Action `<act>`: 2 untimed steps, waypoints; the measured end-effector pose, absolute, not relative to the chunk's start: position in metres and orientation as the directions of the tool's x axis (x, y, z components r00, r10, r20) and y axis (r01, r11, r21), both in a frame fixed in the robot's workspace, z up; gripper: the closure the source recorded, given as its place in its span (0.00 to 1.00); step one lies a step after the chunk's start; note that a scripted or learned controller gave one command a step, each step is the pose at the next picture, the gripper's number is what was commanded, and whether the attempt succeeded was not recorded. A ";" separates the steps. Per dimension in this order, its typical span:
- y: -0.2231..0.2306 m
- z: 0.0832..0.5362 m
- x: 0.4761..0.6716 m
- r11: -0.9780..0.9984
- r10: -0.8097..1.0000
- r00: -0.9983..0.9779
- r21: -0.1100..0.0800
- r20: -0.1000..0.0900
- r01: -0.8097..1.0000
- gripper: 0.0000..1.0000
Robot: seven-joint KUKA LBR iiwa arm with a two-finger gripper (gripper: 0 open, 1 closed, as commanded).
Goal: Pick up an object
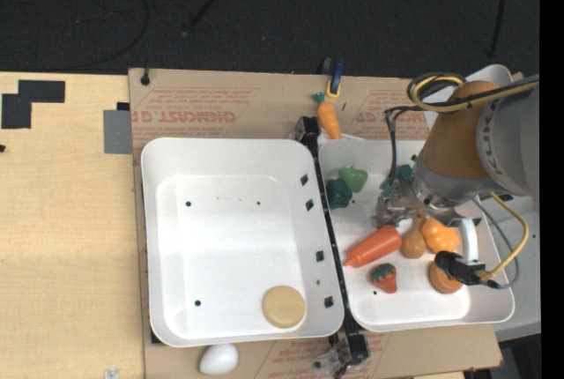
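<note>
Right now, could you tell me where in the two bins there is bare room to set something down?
The left bin offers most room: its floor is bare from the far wall down to the round tan disc near its front right corner. The right bin is crowded: the carrot, strawberry, green pieces and the gripper sit among its toys.

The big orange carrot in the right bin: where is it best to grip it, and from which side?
Grip the carrot across its thick middle, coming from above. It lies flat and slanted, its wide end touching other toys, its narrow end by the bin's wall.
</note>
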State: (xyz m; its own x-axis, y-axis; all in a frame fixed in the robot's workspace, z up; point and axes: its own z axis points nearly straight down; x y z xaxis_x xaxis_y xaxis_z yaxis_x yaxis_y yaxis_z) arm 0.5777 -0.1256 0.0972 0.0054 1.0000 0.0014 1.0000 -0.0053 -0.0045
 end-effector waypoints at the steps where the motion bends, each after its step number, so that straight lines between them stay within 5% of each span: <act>1: -0.123 0.087 0.566 -0.002 1.000 0.002 -0.003 0.000 1.000 1.00; 2: -0.103 0.124 0.600 0.002 1.000 -0.002 0.001 0.000 1.000 1.00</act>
